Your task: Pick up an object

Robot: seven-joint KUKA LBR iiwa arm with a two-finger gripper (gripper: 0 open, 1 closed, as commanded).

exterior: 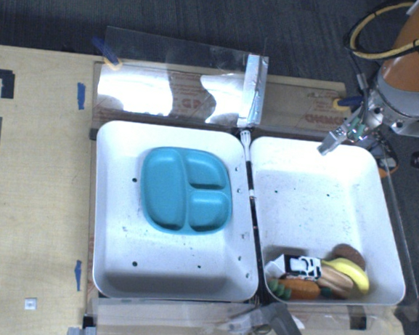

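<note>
Gripper is hovering for us over the far rim of the right bin; we cannot tell its state. We are seeing the toy pile, yellow banana included, sitting in that bin's near corner, well apart from the gripper.

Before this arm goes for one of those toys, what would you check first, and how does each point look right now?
1. Toys to pick: ok, a banana and a carrot lie piled in the right bin's near corner.
2. Gripper above the pile: not ok, it hangs over the far rim.
3. Path to the pile: ok, bare floor.
4. Fingers ready: cannot tell.
5. Blue tray: ok, apart in the left bin.
</note>
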